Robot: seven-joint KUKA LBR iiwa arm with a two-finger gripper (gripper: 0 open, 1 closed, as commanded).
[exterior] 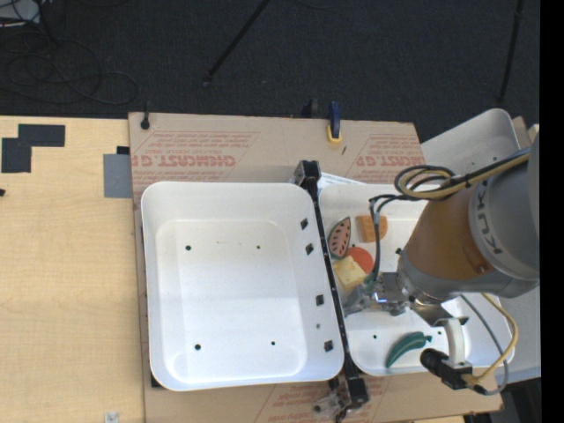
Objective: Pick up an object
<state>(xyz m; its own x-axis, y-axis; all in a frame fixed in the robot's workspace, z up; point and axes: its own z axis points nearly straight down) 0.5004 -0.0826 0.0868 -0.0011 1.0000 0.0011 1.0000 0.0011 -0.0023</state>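
Note:
Several small toy foods lie in the right bin [374, 366]. A watermelon slice [341, 234] and an orange block [371, 228] sit at its far end. A red piece [359, 259] touches a yellow piece [348, 274] against the divider. A green pepper-like piece [405, 347] lies near the front wall. My gripper [368, 300] is low in the right bin, just in front of the yellow piece and close to the divider. The grey and orange arm [458, 245] covers the bin's right half.
The left bin [229, 289] stands beside the right one, with a black clamp rail [322, 263] between them. Cables loop around the wrist [423, 181]. A brown board [220, 152] lies under both bins.

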